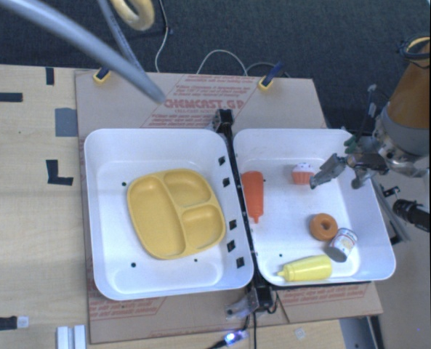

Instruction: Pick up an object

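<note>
The right bin (pixel 360 267) holds an orange carrot (pixel 253 193) by its left wall, a small pink cupcake (pixel 301 173) at the back, a brown donut (pixel 323 227), a small tin can (pixel 341 243) and a yellow mustard bottle (pixel 305 269) at the front. My gripper (pixel 335 185) hangs over the back right part of this bin, just right of the cupcake and above the donut. It is open, its dark fingers (pixel 324 173) spread apart, and nothing sits between them.
A yellow divided plate (pixel 176 213) lies in the left bin (pixel 102 195). A black divider (pixel 233 195) runs between the bins. My grey and orange arm (pixel 411 115) comes in from the right edge. Cables (pixel 215 60) lie behind the bins.
</note>
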Controlling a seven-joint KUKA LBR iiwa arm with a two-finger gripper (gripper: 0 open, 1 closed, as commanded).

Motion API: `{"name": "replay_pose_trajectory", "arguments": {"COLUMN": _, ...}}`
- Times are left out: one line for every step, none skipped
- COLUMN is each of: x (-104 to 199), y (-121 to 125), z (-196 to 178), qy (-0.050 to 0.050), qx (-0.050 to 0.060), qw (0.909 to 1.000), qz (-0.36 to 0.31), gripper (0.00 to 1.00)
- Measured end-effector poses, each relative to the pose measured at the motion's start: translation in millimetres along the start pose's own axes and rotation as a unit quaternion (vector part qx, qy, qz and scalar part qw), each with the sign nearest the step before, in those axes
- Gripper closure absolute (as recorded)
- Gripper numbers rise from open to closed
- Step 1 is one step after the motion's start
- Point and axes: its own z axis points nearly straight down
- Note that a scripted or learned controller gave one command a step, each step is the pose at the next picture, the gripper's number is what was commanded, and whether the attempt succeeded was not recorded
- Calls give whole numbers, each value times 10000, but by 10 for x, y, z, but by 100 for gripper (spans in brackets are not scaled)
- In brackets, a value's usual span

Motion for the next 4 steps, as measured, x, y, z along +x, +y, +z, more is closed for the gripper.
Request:
{"name": "replay_pose_trajectory", "arguments": {"x": 5, "y": 23, "z": -66, "qy": -12, "qx": -60, "qw": 10000, "qz": -21, "gripper": 0}}
{"name": "replay_pose_trajectory", "arguments": {"x": 41, "y": 77, "z": 387, "qy": -12, "qx": -42, "qw": 10000, "qz": -20, "gripper": 0}}
{"name": "replay_pose_trajectory", "arguments": {"x": 42, "y": 46, "z": 1033, "qy": -8, "qx": -31, "qw": 10000, "qz": -15, "gripper": 0}}
{"name": "replay_pose_trajectory", "arguments": {"x": 79, "y": 110, "z": 1505, "qy": -10, "qx": -38, "qw": 10000, "qz": -21, "gripper": 0}}
